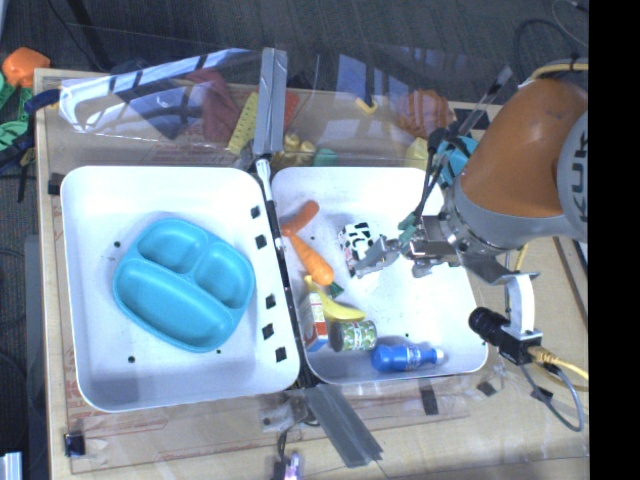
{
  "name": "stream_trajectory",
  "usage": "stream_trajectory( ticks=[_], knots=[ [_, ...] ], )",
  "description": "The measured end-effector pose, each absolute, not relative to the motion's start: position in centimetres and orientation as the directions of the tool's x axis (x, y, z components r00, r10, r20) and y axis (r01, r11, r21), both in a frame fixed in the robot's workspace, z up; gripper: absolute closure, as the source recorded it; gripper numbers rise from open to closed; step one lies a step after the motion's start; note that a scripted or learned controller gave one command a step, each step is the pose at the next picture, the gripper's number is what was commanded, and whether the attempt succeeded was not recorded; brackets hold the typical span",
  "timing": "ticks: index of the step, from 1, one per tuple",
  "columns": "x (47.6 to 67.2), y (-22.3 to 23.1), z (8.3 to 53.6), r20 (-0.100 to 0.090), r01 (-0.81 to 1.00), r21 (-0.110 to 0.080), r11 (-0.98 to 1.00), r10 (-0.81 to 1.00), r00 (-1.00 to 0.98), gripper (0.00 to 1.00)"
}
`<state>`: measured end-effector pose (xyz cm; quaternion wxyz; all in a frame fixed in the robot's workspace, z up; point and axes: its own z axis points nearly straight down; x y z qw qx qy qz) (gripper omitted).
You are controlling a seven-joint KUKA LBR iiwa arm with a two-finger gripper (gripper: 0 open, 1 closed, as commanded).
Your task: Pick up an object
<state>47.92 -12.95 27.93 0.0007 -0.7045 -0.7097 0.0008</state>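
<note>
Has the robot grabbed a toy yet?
Not yet. The gripper is down in the right bin, right beside the black-and-white cow toy, but nothing looks lifted. The carrot and blue bottle lie untouched. Grabbing and lifting are left.

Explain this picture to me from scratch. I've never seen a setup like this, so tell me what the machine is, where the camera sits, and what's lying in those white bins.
One fixed camera looks down at a slant on a bench with two shallow white bins. The machine on the right is a robot arm, grey with an orange band, run by a program that tries to pick things up. Its gripper, a two-finger claw, sits low in the right bin, right beside a small black-and-white cow toy. I can't tell whether it holds anything. That bin also has two carrots, a banana, a can and a blue bottle. The left bin holds a blue divided plate.
</note>
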Motion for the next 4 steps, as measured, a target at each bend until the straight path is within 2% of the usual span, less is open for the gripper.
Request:
stream_trajectory(
  ticks=[1, 2, 3, 4],
  knots=[
    [49.0, -10.6, 12.9, -0.018, 0.974, 0.011, 0.227, 0.974, -0.227, 0.0],
    [54.8, -12.9, 9.1, 0.0, 0.973, -0.002, 0.229, 0.973, -0.229, 0.0],
    [54.9, -12.9, 10.1, -0.001, 0.972, -0.002, 0.234, 0.972, -0.234, 1.0],
    [56.9, -8.8, 19.2, 0.0, 0.98, 0.0, 0.197, 0.98, -0.197, 1.0]
  ],
)
